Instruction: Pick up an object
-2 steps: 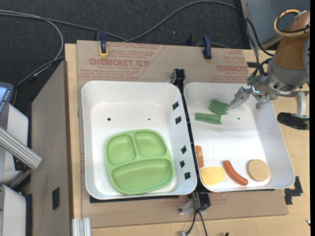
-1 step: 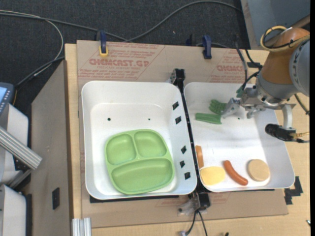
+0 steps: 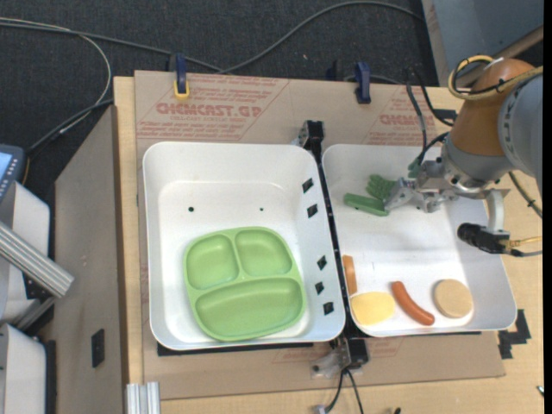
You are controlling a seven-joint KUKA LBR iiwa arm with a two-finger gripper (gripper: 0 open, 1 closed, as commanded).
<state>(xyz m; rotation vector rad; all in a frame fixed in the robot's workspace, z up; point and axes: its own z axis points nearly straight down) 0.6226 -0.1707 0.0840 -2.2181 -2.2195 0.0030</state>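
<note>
Gripper [image 3: 404,195] at green toy [image 3: 369,195]; grip state cannot be told. Toy's long axis runs left-right.

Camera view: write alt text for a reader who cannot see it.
A grey robot arm reaches from the right, its gripper low beside a green toy in the right white bin, which also holds two sausages and two round pieces. The left white bin holds a green divided plate.
</note>
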